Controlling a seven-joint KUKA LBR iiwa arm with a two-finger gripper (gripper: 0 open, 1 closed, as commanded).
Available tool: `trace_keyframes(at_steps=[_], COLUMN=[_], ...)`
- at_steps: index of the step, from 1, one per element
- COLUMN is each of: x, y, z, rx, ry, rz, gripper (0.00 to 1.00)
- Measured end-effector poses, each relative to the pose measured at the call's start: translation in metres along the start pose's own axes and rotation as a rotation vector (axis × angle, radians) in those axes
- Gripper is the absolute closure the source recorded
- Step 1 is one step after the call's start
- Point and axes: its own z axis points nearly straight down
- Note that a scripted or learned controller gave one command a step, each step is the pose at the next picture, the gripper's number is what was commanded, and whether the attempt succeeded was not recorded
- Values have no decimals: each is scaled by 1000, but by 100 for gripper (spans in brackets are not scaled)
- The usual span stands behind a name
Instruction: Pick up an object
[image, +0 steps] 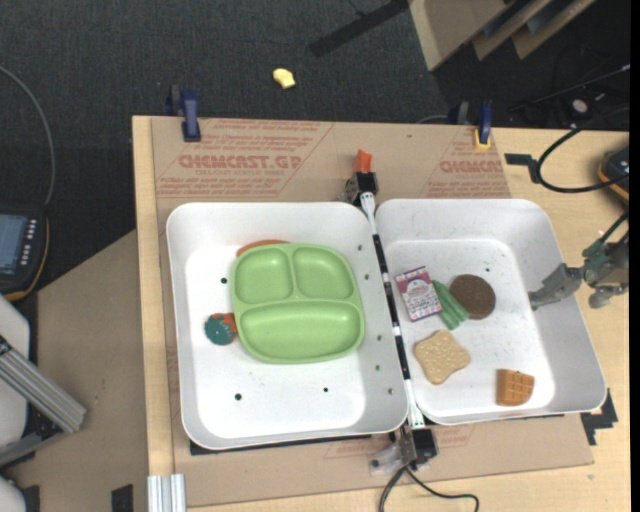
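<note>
Even overhead light, soft shadows; white bins (200, 300) bright, slightly washed; hand (600, 275) at right edge perhaps blurred.

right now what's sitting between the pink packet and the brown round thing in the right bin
In the camera view, a green piece lies between the pink packet and the brown round disc, slanting down-right and touching or overlapping both.

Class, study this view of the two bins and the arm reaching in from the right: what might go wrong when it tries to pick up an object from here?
1. The pink card, green piece and brown disc lie touching, so a grasp may disturb or snag a neighbour.
2. The toast slice and waffle lie flat, so fingers may slide over them.
3. The gripper sits near the right bin's wall; descending there risks hitting it.
</note>
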Motion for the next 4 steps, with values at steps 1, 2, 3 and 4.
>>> trace_keyframes(at_steps=[1, 2, 3, 4], x=[21, -5, -21, -21], y=[-5, 79, 120, 119], z=[155, 184, 182, 172], rx=[16, -5, -5, -5], ry=[7, -2, -2, -3], rz=[-1, -2, -2, -2], gripper=[0, 0, 0, 100])
